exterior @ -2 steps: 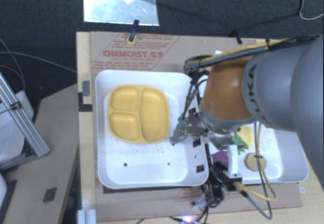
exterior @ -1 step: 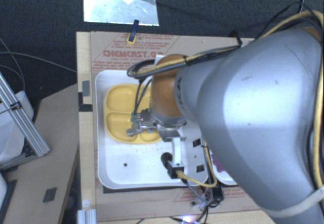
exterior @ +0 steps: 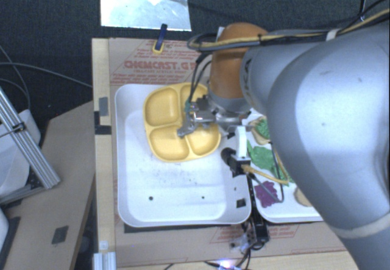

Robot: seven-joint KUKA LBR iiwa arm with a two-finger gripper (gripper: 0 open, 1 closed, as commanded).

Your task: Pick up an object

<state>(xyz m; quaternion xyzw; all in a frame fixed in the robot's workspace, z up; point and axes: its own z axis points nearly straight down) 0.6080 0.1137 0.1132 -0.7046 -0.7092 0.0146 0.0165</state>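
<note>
Dark carpeted floor behind, cardboard-topped bench [exterior: 152,64] below. Largest in view: grey arm [exterior: 323,135] sweeping in over the right bin [exterior: 286,217], hiding most of its leafy and purple contents. Left bin [exterior: 131,202] next, holding a yellow sectioned plate [exterior: 164,122] in its far half. Gripper [exterior: 186,130] down at that plate's centre ridge, right of the plate's near-left pocket. Jaw spread impossible to make out. Pick seemingly at the grasp stage, nothing lifted yet; lifting clear left to do.
</note>
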